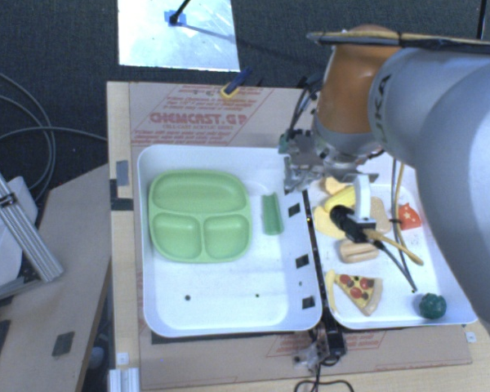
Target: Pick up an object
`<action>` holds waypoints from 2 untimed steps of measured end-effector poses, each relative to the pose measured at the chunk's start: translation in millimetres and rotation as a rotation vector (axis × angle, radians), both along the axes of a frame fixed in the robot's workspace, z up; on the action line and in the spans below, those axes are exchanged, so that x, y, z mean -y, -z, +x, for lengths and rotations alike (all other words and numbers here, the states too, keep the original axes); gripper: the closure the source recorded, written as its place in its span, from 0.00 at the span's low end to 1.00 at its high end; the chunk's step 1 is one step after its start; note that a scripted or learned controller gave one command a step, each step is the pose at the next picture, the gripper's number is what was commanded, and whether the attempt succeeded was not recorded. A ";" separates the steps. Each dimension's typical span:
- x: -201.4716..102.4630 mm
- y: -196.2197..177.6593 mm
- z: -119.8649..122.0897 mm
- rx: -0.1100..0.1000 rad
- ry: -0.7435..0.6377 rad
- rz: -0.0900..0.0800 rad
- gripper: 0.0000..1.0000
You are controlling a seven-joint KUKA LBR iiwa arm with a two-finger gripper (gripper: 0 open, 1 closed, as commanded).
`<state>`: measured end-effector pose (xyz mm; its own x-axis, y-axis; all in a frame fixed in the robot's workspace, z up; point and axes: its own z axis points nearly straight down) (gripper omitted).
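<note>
Two white bins sit side by side, and my gripper [298, 178] hangs over the wall between them, near the top middle of the frame. I cannot tell if it is squeezed or loose — my arm hides it. The green stick [271, 214] lies just below and left of it, beside the green tray [200, 216]. The pizza slice [358, 291] and the green ball [431, 305] wait at the lower right. I think the stick is my best pick — come straight down, clear of the wall.
</note>
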<state>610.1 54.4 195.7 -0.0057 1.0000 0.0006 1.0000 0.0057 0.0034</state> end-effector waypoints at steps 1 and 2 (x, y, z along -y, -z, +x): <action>-40.6 12.6 -74.8 -0.009 -0.002 0.001 1.00; -14.0 -14.4 -119.4 -0.005 0.007 0.000 1.00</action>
<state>490.8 68.3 210.0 0.0011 1.0000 0.0008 1.0000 -0.0011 -0.0014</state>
